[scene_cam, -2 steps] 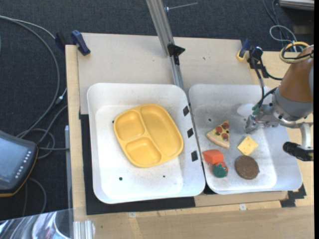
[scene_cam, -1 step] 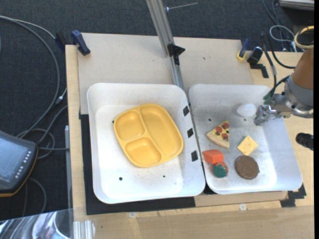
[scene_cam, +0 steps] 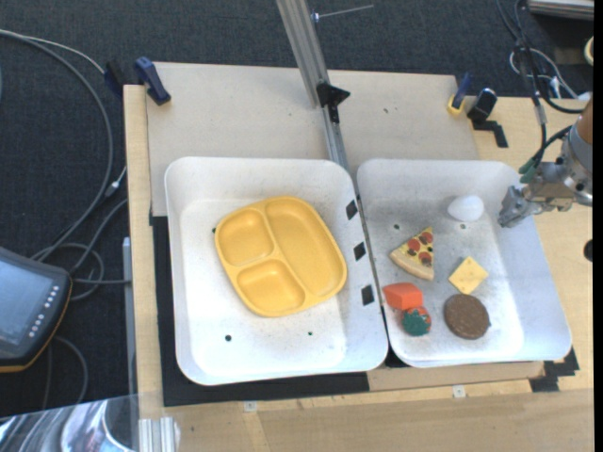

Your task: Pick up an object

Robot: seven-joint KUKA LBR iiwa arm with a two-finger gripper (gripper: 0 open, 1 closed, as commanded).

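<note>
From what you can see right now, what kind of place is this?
Probably a robotics lab test bench: two white bins clamped to a board, toy food such as a pizza slice, loose cables, and the robot's hand at the right bin's edge.

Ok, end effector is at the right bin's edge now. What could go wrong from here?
1. The end effector sits over the right bin's right rim, so a straight descent may strike the rim.
2. The nearest item, the white egg, is round and could roll away from a pinch.
3. The pizza slice, cheese cube, cookie and red block lie close together, so a grab may nudge a neighbour.
</note>
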